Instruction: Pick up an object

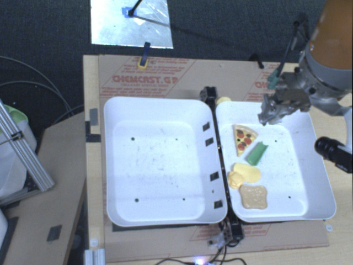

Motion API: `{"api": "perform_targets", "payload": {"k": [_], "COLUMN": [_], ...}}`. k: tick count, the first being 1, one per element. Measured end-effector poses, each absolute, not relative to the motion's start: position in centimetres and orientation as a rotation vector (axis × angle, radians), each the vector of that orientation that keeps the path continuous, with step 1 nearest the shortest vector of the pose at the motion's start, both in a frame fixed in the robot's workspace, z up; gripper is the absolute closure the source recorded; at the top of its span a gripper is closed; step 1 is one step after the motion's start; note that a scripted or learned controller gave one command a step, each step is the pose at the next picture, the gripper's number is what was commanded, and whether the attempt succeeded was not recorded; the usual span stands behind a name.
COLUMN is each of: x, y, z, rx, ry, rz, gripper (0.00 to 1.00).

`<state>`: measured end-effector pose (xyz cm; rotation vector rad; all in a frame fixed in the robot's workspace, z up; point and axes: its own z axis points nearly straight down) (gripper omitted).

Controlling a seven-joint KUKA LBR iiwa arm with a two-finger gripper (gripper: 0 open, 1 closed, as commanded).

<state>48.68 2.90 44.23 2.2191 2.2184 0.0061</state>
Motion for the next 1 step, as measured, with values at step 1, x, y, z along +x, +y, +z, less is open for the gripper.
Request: {"api": "perform_targets", "payload": {"k": [1], "x": [48.63], "y": [6.10], "z": [31.23], "rx": [2.222], "ry": [2.227], "rz": [-0.006], "gripper": [1.00]}}
